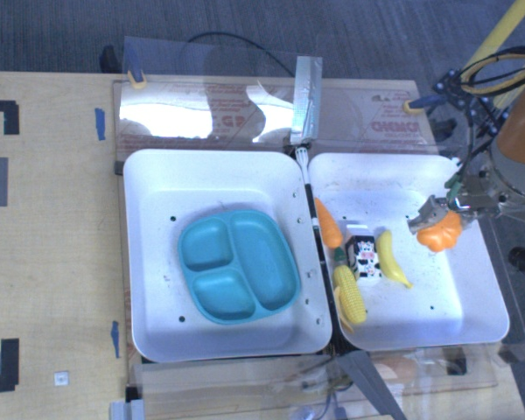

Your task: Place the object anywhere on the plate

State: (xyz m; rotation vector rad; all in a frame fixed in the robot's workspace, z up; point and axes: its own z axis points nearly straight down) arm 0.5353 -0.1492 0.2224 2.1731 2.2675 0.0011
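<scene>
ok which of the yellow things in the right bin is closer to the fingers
The banana, lying right of the black-and-white carton. The corn cob sits further down-left, by the bin's left wall, farther from the gripper.

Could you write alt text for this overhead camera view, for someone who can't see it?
A grey robot arm's gripper reaches from the right over the right white bin, at a round orange toy fruit. That bin also holds a yellow banana, corn cob and carrot; the left white bin holds a blue divided plate.
</scene>
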